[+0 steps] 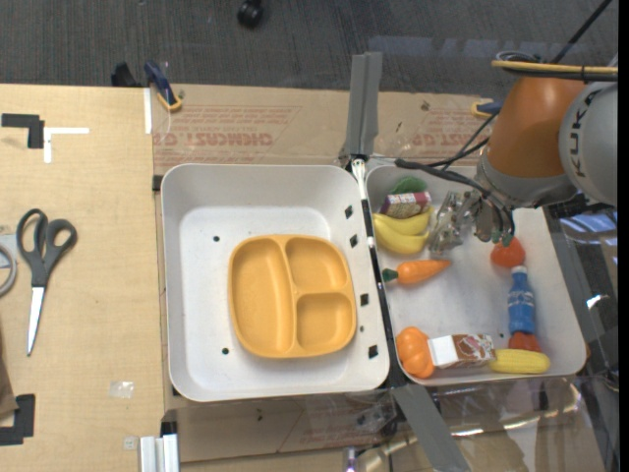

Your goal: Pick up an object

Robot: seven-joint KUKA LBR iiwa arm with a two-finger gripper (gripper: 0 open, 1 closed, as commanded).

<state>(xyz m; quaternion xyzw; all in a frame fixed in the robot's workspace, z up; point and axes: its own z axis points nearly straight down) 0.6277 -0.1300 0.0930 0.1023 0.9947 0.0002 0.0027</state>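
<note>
My gripper [454, 232] hangs low over the back of the right bin [560, 293], under the orange wrist band. It is just right of a yellow banana [401, 234] and above an orange carrot [421, 271]. I see nothing held in it. A small red-and-white packet [406, 203] lies behind the banana, with something green [409, 185] behind that. Right of the gripper sits a red-orange round fruit [507, 255], and a blue bottle [520, 305] lies below it. Along the bin's front are an orange [414, 352], a small box [462, 348] and a yellow piece [521, 362].
The left bin [192, 264] holds a yellow divided plate [292, 295]. Scissors [41, 259] lie on the wooden bench at far left. A grey divider bar [363, 106] runs back between the bins. The arm's body covers the right bin's back right corner.
</note>
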